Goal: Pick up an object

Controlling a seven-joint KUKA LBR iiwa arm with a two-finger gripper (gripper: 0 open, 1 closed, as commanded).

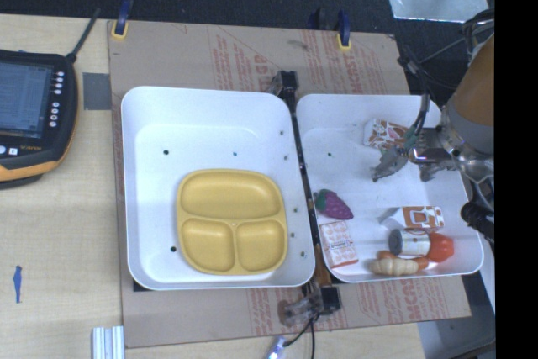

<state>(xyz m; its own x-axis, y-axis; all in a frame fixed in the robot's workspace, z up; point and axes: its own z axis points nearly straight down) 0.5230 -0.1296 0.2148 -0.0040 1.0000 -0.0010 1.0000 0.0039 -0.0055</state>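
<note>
Nearest, along the front edge of the right bin (471, 269): a tan bread-shaped piece (395, 266), a red-orange item (439, 247) touching a small can-like cylinder (409, 242), and a red-and-white carton (423, 219) just behind them. A printed red-and-white packet (339, 245) lies at the front left corner, a purple grape-like piece (333, 204) just behind it against the left wall.

Left bin (143, 265): one yellow three-compartment tray (232, 220), toward its front.

Mid right bin: jaws (407, 161) low over the bin floor, two dark fingers (387, 167) spread apart, nothing visible between them. A crumpled printed wrapper (383, 133) lies just behind them, near the back right of the bin.

Far left edge of the surface: an orange-rimmed control pendant (29, 118).

Step, as judged: approach or descent, no grasp yet. The jaws appear to hang over bare floor beside the wrapper. Next move calls for centring over one object, probably the wrapper as the closest, lowering, and closing squarely before lifting.
</note>
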